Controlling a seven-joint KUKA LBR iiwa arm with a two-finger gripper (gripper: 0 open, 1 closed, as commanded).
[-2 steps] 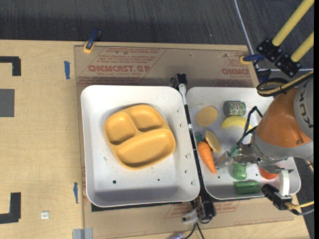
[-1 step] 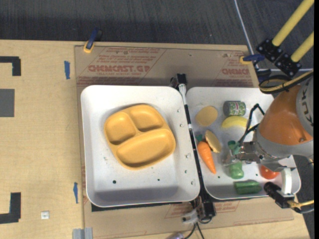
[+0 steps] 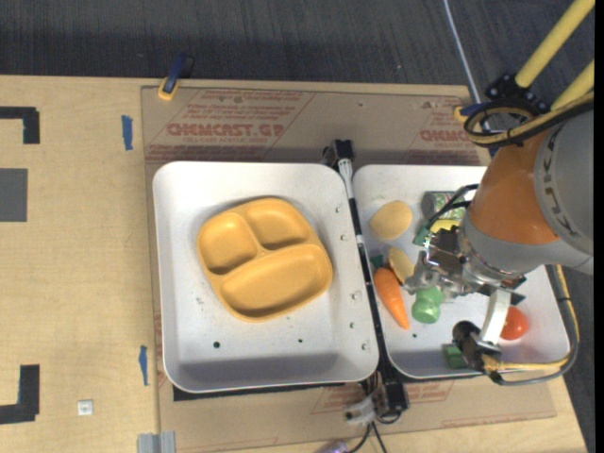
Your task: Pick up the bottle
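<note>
- Bench point(image 3: 75, 253): cardboard-covered surface bearing both bins.
- Arm point(image 3: 538, 196): grey with an orange band, reaching in from the right and covering much of the right bin.
- Left bin point(image 3: 179, 281): holds a yellow divided plate point(image 3: 266, 256), well apart from the work.
- Right bin point(image 3: 557, 343): crowded with small items.
- Gripper point(image 3: 436, 276): low over the bin's middle; whether it is spread or closed cannot be told.
- Bottle point(image 3: 427, 306): probably the small green item just below the gripper, partly hidden. A sound pick would call for centring over it and descending straight.
- Carrot point(image 3: 391, 296): just beside the bottle on its left, the likeliest obstruction.
- Pale rounded item point(image 3: 391, 220), red item point(image 3: 514, 324), green packet point(image 3: 442, 204): near neighbours.
</note>
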